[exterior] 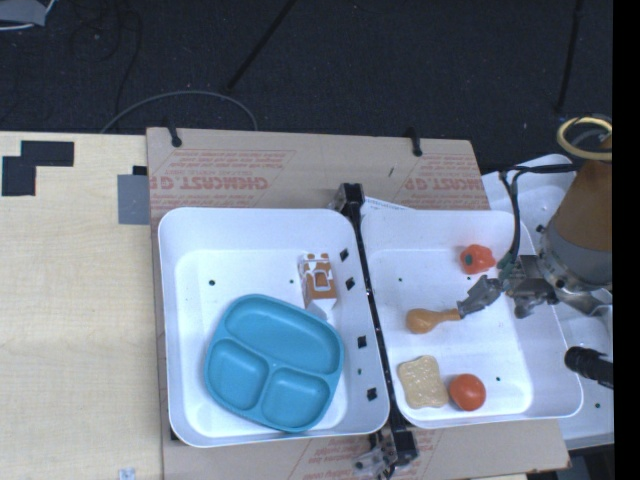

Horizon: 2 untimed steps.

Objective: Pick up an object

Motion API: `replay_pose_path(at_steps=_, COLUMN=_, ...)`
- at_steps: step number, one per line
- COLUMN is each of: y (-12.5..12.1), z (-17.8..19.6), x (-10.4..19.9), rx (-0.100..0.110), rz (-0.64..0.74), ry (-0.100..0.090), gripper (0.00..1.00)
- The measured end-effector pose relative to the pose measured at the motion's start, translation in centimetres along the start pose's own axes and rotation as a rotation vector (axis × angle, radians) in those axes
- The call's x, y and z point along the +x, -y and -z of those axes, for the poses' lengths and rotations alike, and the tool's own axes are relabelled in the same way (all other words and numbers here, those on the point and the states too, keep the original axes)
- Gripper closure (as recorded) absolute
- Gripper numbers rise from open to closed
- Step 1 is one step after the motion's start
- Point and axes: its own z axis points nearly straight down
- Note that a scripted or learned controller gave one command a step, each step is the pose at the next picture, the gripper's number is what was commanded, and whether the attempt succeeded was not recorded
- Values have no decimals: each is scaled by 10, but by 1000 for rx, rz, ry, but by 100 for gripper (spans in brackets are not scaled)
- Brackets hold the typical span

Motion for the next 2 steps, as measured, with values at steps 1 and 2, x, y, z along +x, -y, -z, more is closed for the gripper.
replay_pose_path(at_steps=1, y=-3, z=6, x=0, rx=-12, rz=2, ry=2, gripper=0)
replay_pose_path(at_steps=2, y=-1, z=-38, x=-5, rx=-8, rz=2, ry=1, gripper=0)
